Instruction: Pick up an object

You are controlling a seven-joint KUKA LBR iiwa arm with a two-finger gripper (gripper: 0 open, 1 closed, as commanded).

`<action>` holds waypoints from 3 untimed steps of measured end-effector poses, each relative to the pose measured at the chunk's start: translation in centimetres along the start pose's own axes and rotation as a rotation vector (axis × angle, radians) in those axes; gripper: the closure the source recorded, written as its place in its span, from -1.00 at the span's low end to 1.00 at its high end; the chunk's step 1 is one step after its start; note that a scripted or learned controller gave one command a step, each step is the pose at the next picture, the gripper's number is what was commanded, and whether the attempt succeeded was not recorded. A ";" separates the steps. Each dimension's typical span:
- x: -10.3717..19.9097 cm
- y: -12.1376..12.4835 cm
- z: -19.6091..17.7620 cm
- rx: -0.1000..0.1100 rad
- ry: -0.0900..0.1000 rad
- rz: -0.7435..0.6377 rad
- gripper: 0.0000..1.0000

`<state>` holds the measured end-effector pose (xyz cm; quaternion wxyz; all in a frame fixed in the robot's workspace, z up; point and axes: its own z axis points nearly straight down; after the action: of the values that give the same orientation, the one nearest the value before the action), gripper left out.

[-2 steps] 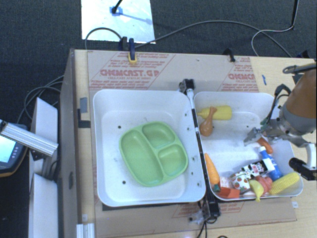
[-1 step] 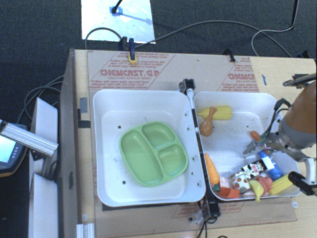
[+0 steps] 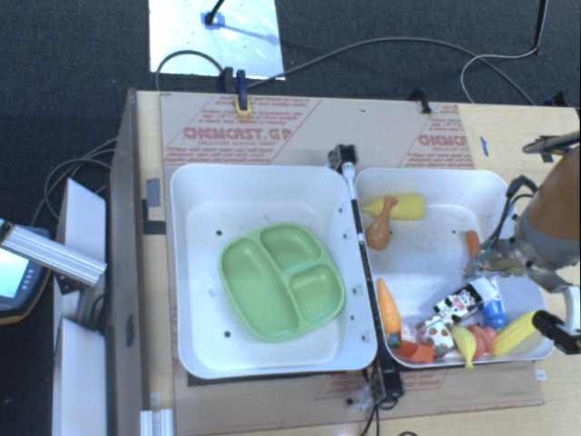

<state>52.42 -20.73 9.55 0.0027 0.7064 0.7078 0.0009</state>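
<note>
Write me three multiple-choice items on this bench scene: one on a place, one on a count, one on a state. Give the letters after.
1. Where is the green divided plate?
A. left bin
B. right bin
C. on the floor

2. How many compartments does the plate have?
A. two
B. three
C. five

3. How does the carrot lie?
A. standing upright in the bin's middle
B. lying along the right bin's left wall
C. on the plate

Answers: 1 A, the plate sits in the left bin. 2 B, ridges divide it into three. 3 B, it lies by the wall of the right bin.
</note>
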 end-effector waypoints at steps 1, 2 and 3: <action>0.5 4.9 0.6 -0.008 -0.002 -0.002 1.00; 4.2 5.9 1.1 0.002 0.002 -0.003 1.00; -0.1 0.0 -6.4 0.002 0.000 0.001 1.00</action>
<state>52.44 -20.78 15.94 0.0019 0.7068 0.7074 0.0003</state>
